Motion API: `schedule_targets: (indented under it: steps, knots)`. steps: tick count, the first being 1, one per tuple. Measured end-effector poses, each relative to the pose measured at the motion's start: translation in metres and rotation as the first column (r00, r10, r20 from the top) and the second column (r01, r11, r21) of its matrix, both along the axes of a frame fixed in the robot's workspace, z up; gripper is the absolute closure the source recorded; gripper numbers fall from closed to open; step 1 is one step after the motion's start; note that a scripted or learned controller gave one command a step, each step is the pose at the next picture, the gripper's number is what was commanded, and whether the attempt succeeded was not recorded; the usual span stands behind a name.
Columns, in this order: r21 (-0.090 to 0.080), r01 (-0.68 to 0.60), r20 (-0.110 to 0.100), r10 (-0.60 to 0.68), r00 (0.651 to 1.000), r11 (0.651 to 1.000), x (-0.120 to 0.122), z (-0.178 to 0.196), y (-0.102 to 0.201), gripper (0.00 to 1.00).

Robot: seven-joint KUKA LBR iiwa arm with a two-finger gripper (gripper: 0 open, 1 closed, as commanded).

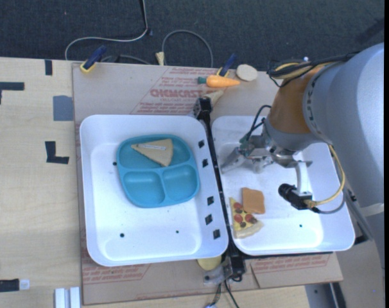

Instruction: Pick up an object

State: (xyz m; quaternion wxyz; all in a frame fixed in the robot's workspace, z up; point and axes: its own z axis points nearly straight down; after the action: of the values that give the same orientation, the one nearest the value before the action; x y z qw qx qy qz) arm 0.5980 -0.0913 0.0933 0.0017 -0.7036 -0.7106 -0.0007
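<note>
The metallic gripper [236, 158] hangs low in the right bin [310, 236]; whether it is spread or pressed together cannot be told. Near it lie a flat tan square cracker [253, 200] and a toy pizza slice [244, 219] dotted with red toppings. The left bin [98, 191] holds a glossy blue divided plate [159, 172] bearing a tan wedge [156, 151]. Red print on the table's cardboard sheet [172, 92] is too blurred to read.
</note>
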Motion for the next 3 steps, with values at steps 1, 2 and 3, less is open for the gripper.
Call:
schedule_targets:
  steps: [1, 2, 3]
  knots:
    - [-0.003, 0.008, 0.003, -0.008, 1.000, 1.000, 0.048, -0.008, -0.038, 0.00]
    - [-0.002, 0.009, -0.005, -0.009, 1.000, 1.000, -0.013, 0.000, -0.002, 0.00]
    - [-0.006, 0.010, 0.011, -0.010, 1.000, 1.000, -0.070, -0.006, -0.012, 0.00]
